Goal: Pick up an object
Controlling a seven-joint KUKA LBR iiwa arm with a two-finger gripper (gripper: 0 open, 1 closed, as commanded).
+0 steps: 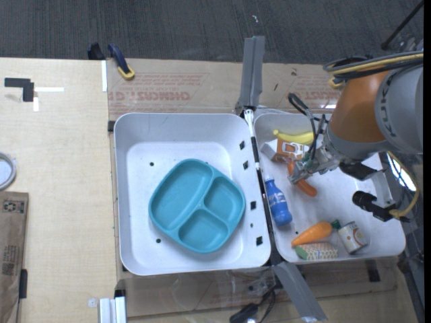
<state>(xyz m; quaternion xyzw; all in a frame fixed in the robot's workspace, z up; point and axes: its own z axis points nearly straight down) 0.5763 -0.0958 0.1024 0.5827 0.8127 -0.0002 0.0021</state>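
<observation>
Here, left to right.
Left bin (pixel 128 180): holds a blue divided plate (pixel 196 206), well left of the pincer.
Blue bottle (pixel 277 202): just left, below it.
Pincer (pixel 301 171): over a small orange object (pixel 306 188); grip state cannot tell.
Advice: descend straight, centred, clear of neighbours.
Tabletop (pixel 54 180): pale wood; dark carpet beyond.

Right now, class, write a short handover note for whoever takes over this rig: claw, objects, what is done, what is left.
Claw: low in the right bin, over a small orange piece; whether it grips anything cannot be told.
Right bin also holds a banana, a blue bottle, a carrot and a small can.
Left bin holds a blue divided plate.
Done: claw lowered among the objects.
Left: secure one object and lift it.
</observation>
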